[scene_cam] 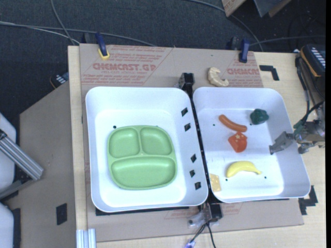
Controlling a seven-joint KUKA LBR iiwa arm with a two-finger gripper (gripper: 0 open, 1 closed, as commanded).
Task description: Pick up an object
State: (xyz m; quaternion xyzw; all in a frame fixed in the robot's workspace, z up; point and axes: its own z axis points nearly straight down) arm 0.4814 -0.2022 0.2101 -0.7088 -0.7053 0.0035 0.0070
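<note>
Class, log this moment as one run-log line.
gripper: right bin's right edge, holding nothing | banana, strawberry, sausage, broccoli: lying loose | green tray: left bin

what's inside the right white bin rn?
The right white bin holds a yellow toy banana, a red toy pepper, an orange-red sausage and a dark green broccoli piece. The gripper covers part of the floor near the right wall.

gripper [276, 143]: low at the right bin's right edge, pointing left
arm: reaches in from the right
</note>
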